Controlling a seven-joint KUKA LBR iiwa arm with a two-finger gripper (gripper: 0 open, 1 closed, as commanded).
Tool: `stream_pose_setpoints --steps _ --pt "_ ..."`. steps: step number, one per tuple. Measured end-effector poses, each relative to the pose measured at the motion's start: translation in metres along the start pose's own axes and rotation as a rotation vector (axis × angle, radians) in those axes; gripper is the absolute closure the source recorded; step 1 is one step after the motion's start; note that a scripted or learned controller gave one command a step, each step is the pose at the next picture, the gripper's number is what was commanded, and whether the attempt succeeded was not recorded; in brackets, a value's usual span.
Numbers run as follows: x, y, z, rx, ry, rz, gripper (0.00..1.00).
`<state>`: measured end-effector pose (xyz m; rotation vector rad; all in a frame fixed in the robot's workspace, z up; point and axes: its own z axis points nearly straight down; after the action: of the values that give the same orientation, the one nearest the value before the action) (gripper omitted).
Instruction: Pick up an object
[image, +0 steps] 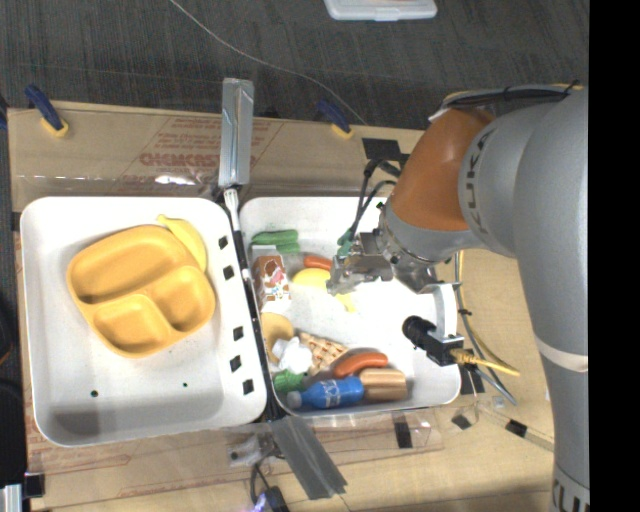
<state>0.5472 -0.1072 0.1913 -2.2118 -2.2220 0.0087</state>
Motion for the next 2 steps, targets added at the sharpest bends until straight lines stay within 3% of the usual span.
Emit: stream_pose_setpoints --steps 1,2 --pt "0.000 0.000 0.000 0.000 0.000 0.000 0.00" --pt "-0.031 0.039 0.099 -0.008 -0.001 0.050 0.00"
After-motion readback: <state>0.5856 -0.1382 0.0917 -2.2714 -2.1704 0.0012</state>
